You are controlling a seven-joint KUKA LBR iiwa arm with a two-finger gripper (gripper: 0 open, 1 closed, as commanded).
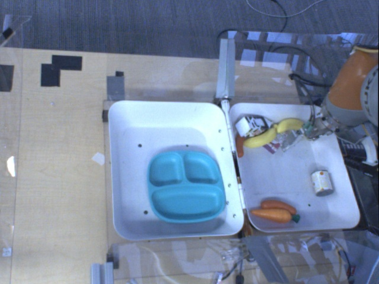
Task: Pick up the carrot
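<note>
Orange tapered carrot [272,215] at right white bin's [343,182] near edge, two-finger gripper [294,136] beside far yellow banana [273,132], jaw state unclear.

The arm [355,87] is cut off by the right edge, so little beyond its orange band and wrist shows. The gripper [294,137] is small and blurred against the banana [272,132], and the stance of its fingers cannot be made out. A crumpled packet [251,125] lies partly under the banana, its print unreadable. A small red thing [239,147] is half hidden at the right bin's left wall [235,176].
</note>
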